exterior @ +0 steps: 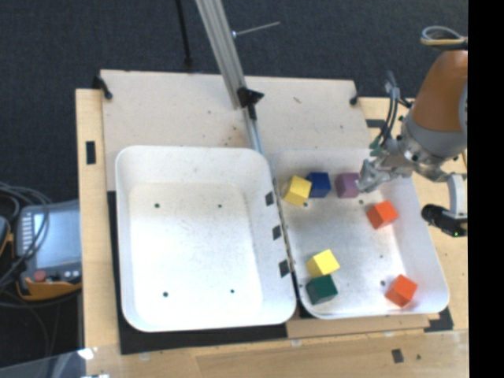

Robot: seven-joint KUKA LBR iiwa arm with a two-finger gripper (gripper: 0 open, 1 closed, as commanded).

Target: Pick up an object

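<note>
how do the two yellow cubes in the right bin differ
The upper yellow cube sits near the bin's far left corner, right beside the blue cube; the lower yellow cube sits nearer the front, right against the green cube. The upper one lies closer to the gripper. Both look alike in colour and size and rest in the right bin.

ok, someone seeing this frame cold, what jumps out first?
Probably the bright blocks scattered in the right bin: a yellow block, blue block and purple block in a row near its far edge, two orange ones and a yellow-over-green pair nearer the camera. Next, the arm's orange band at right, with the gripper down beside the purple block. The left bin is a plain white expanse.
</note>
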